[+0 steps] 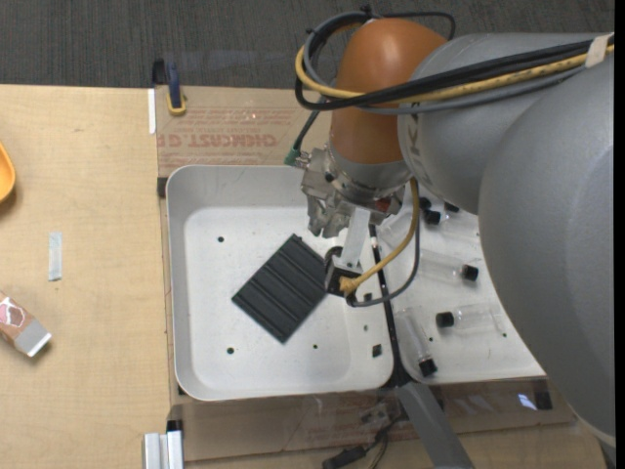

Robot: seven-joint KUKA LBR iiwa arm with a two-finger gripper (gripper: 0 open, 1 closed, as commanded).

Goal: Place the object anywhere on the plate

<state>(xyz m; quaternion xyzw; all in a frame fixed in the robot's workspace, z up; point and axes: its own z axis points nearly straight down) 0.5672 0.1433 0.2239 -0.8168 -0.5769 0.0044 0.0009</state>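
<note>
The gripper (pixel 330 231) hangs from the arm (pixel 508 164) at the centre of the frame, below the orange band (pixel 383 76), over the upper right part of the left bin (pixel 181 291). It is seen from above and its own body hides its tip, so I cannot tell how far open it is, and nothing can be seen held in it. Its lower end is just beside the upper right corner of the black ribbed slab (pixel 281 288); whether the two touch cannot be told.

The slab lies flat on the floor of the left bin, near the middle, turned at a slant so that one corner points to the upper right and the opposite one to the lower left. It is clear of the bin's walls on every side. A few small dark dots mark the white floor around it.

The right bin (pixel 493 360) is in the lower right of the frame, partly covered by the arm. Several small clear tubes with black caps (pixel 457 318) lie scattered on its floor, apart from each other.

On the tan bench (pixel 88 389) at the left of the frame, well apart from the bins, lie a small grey strip (pixel 55 257) and a brown and white packet (pixel 21 325), with an orange thing (pixel 5 176) cut off by the left edge. A blue clamp (pixel 174 91) stands above the left bin's upper left corner.
</note>
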